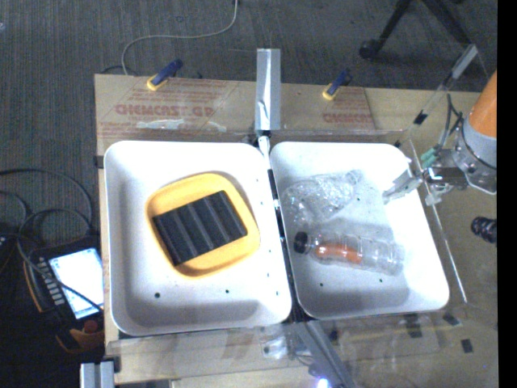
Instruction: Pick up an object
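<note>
Cardboard-covered bench (pixel 202 103) carries two white bins. Arm (pixel 485 128) enters from the right, its gripper (pixel 406 183) over the right bin's (pixel 420 293) upper right corner; jaw state cannot be determined. Bottle (pixel 349 250) lies on its side mid-bin, well apart, below-left of the gripper; crumpled plastic (pixel 323 194) lies above it. Left bin (pixel 129 289) holds a yellow tray (pixel 202 223).

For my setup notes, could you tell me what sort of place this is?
Probably a robotics lab's bin-picking bench: two white bins clamped to a board, the arm's gripper over the right bin's plastic bottle, cables and a chair base on carpet.
</note>
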Motion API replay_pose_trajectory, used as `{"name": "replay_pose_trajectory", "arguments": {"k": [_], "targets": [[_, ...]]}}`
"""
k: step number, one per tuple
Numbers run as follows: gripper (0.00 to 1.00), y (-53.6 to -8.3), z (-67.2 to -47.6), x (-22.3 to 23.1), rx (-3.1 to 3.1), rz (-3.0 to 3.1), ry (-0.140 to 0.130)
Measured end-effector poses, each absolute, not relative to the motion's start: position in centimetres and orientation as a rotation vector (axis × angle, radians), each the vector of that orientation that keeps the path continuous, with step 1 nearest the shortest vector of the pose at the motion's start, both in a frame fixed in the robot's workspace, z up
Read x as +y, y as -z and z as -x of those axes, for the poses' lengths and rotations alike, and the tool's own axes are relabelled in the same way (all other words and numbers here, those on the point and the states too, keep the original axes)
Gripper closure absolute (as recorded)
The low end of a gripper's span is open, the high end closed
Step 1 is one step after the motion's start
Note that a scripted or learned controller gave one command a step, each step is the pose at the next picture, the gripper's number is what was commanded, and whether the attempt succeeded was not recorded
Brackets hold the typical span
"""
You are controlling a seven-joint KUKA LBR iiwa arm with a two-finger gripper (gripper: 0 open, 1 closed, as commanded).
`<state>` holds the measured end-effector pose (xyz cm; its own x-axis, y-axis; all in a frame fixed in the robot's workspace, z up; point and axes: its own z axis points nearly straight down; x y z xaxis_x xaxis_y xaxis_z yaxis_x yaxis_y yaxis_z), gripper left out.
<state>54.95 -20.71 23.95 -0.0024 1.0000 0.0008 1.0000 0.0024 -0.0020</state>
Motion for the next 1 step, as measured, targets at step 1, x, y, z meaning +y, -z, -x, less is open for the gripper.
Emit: {"name": "replay_pose_trajectory", "arguments": {"k": [1], "targets": [[0.0,-13.66,-60.43,-14.11,-2.322,2.112,-0.002]]}}
